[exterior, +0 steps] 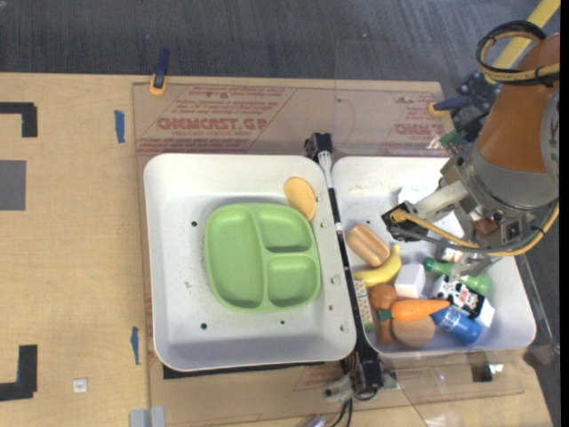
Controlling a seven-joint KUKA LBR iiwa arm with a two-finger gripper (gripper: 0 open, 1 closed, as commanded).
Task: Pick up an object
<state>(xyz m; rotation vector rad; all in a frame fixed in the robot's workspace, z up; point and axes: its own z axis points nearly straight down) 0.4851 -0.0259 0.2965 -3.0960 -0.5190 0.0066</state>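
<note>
Toys, heaped in the lower part of the right bin (pixel 373 185), at lower right of the frame: roll (pixel 369 243), banana (pixel 378 272), white block (pixel 409 281), carrot (pixel 422 310), brown lump (pixel 412 331), blue cup (pixel 460 326), green pieces (pixel 476 284), black-and-white card (pixel 464 299), most of them touching or overlapping. No one toy clearly singled out, and none seen lifted. Gripper (pixel 464 254) low over the pile's right side, just beside the green pieces and above the card; open or closed, cannot tell, with the wrist (pixel 507 185) partly over it.

To do this step well: settle on a single toy before descending. Likely easiest: white block or roll, each with a free flank and a firm, plain shape. Harder, probably: card, lying flat with little to pinch; banana, wedged between roll and block; carrot, resting against the brown lump and apt to roll. Come straight down, centred on the chosen toy, with the closing line across its narrow width. Steer clear of the bin's walls. Close only once level with the toy's middle, then lift slowly and check for a neighbour dragged along.

Further out, toward frame centre: left bin (pixel 178 203) with green plate (pixel 262 256) and yellow piece (pixel 300 197) just beside the plate's upper right corner, well apart from the gripper; simpler targets, yet a longer reach. Desk (pixel 71 238) around both bins of no concern here.
</note>
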